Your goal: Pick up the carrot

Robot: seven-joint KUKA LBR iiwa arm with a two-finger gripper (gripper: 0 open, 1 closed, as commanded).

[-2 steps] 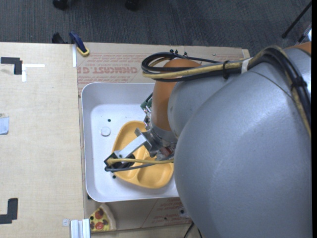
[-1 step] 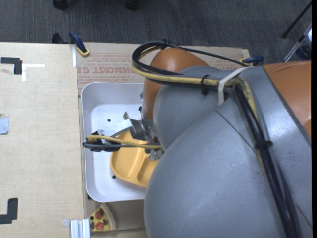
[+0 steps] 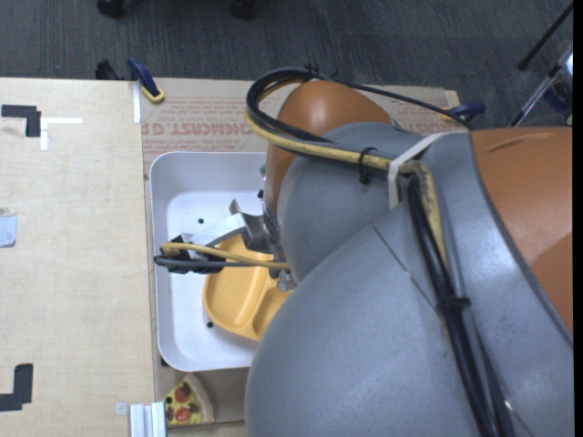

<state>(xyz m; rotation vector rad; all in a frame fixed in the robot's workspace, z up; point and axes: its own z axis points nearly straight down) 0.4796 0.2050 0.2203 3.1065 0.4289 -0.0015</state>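
The grey arm with its orange band [image 3: 319,116] fills the right and middle of the camera view and hides much of the white bin [image 3: 182,198] beneath it. My gripper [image 3: 249,228] reaches down into this bin, with a metal part of it showing just above a yellow dish-like object [image 3: 235,300]. That yellow object lies in the bin's lower middle, partly under the arm. A black and yellow cable [image 3: 196,255] from the wrist crosses over the dish toward the bin's left wall.
A toy pizza slice [image 3: 182,404] lies below the bin at the view's bottom edge. A blue and yellow clamp [image 3: 146,80] sits at the cardboard sheet's top left corner. The wooden bench top [image 3: 73,244] stretches left of the bin.
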